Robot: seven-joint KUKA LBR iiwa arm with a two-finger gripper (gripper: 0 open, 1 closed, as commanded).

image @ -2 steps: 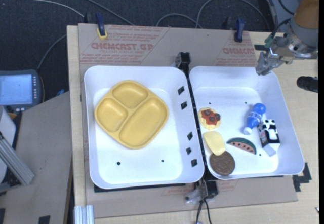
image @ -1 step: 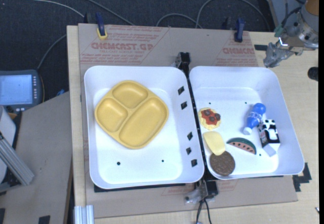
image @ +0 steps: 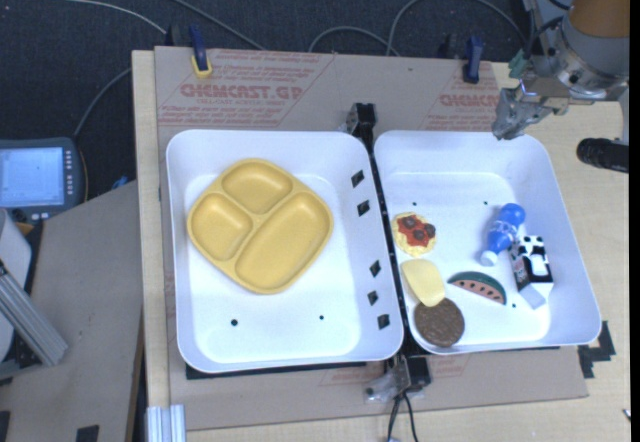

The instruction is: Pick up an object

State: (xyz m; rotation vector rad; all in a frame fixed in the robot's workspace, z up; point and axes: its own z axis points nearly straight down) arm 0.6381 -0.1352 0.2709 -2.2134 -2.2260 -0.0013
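Glossy plastic bins (image: pixel 200 330) (yellow tray (image: pixel 260 225) matt).

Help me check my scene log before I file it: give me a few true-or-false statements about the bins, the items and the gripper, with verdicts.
1. The yellow divided plate lies in the left bin. True.
2. The gripper hangs directly over the plate. False: it is above the right bin's far edge.
3. The blue bottle lies in the right bin. True.
4. The watermelon slice rests on the plate. False: it lies in the right bin, beside the brown cookie.
5. The pizza slice is in the right bin near the divider. True.
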